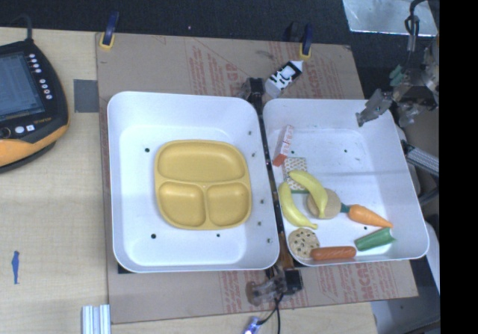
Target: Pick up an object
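Gripper (376,110) is hanging over the far right corner of the right bin (373,147); can't tell if it's spread or pressed together. It's sitting well apart from the food, w/ bare floor between. Near left of that bin is crowding up: two bananas (302,194) lying diagonal, far-left to near-right, a cookie (302,241), a sausage (333,253), a carrot (368,215) pointing right, a green pepper (373,238). A yellow tray (203,182) is filling the left bin (131,175).
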Robot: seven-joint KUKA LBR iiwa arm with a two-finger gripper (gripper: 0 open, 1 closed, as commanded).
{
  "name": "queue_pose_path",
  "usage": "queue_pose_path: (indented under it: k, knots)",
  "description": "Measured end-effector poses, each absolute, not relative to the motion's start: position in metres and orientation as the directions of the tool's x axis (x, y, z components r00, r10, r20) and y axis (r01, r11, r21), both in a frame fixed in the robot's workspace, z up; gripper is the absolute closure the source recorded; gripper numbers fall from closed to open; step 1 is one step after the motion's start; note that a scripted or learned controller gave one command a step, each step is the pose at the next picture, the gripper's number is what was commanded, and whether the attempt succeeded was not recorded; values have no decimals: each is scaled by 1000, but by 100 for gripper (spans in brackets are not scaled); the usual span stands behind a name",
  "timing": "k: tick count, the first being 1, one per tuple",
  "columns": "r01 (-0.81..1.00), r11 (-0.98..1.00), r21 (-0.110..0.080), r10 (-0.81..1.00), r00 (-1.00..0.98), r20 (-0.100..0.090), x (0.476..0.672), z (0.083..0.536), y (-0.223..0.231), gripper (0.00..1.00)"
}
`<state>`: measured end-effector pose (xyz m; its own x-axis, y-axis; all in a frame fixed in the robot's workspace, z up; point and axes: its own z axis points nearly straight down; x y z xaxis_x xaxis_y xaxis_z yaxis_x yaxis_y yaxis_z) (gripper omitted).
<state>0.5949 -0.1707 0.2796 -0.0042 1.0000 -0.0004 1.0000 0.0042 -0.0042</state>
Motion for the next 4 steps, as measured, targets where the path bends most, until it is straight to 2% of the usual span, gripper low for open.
queue_pose_path:
  k: [1,2,3,4]
  knots:
    - [1000,7,-7,1000,-7,0,554,171,-99,0]
    - [1000,5,-5,1000,-5,0,523,125,-106,0]
    - [1000,6,-7,1000,-6,0,522,91,-119,0]
    - [1000,9,-9,1000,-9,-1,522,101,-120,100]
